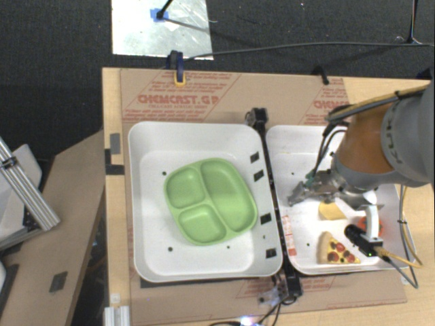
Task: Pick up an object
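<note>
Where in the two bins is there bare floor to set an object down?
Left bin: bare strips surround the green divided plate, widest along its far wall. Right bin: bare at the far-left corner and beside the divider. Its near-right part is crowded with the gripper, a yellow piece and a pizza slice.

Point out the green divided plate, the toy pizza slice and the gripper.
green divided plate (210, 200), camera view, on the ridge between compartments.
toy pizza slice (336, 249), camera view, on its topped face.
gripper (297, 196), camera view, at its tip.
</note>
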Robot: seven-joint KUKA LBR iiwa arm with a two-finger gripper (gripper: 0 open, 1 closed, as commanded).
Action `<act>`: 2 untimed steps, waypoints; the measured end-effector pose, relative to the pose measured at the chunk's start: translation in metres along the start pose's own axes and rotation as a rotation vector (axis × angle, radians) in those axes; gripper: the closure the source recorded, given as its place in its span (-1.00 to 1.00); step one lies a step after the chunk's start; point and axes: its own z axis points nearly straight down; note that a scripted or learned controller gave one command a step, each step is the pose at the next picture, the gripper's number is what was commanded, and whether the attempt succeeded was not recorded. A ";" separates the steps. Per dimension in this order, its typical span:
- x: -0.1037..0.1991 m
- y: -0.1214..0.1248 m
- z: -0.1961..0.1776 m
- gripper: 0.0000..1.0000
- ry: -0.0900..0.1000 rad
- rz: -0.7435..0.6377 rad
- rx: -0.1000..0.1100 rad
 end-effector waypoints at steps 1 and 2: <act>-0.001 0.001 -0.012 1.00 0.000 0.001 -0.002; -0.005 0.007 -0.074 1.00 -0.002 -0.002 -0.005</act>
